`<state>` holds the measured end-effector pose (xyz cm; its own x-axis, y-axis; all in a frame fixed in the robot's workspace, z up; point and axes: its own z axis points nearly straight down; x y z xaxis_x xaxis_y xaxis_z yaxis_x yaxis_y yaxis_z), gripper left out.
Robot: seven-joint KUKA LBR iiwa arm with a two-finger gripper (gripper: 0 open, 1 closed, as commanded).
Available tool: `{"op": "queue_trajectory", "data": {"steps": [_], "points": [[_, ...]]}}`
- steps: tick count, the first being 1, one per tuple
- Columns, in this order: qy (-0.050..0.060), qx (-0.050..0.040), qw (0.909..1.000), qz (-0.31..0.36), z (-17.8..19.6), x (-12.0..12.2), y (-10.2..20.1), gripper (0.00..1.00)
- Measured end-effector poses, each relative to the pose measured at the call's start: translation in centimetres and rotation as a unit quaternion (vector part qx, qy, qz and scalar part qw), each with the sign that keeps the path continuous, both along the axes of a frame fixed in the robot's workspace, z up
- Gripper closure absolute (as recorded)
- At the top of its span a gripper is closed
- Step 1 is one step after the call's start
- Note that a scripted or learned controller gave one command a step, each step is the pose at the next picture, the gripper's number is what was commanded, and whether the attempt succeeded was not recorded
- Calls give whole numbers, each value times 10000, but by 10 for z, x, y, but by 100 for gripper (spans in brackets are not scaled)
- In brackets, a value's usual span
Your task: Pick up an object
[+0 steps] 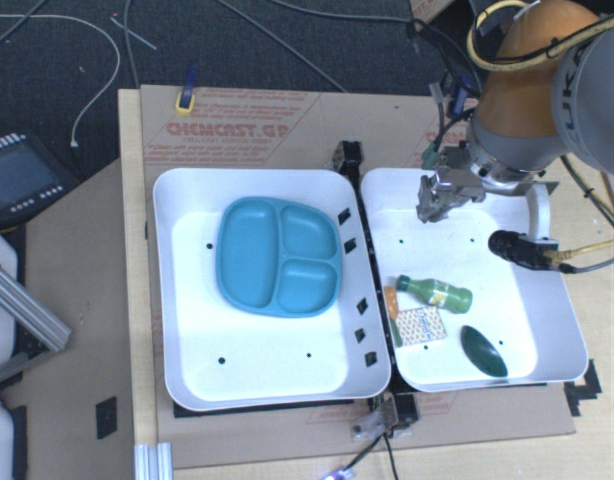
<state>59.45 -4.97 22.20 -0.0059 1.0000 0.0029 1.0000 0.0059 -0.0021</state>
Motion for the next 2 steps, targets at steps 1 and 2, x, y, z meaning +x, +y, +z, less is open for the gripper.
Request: {"op": "queue_trajectory", "data": {"steps": [1, 2], "points": [[0, 4, 10000, 5, 0, -1, 59, 100], [-24, 1, 10000, 2, 11, 7, 114, 100]]}}
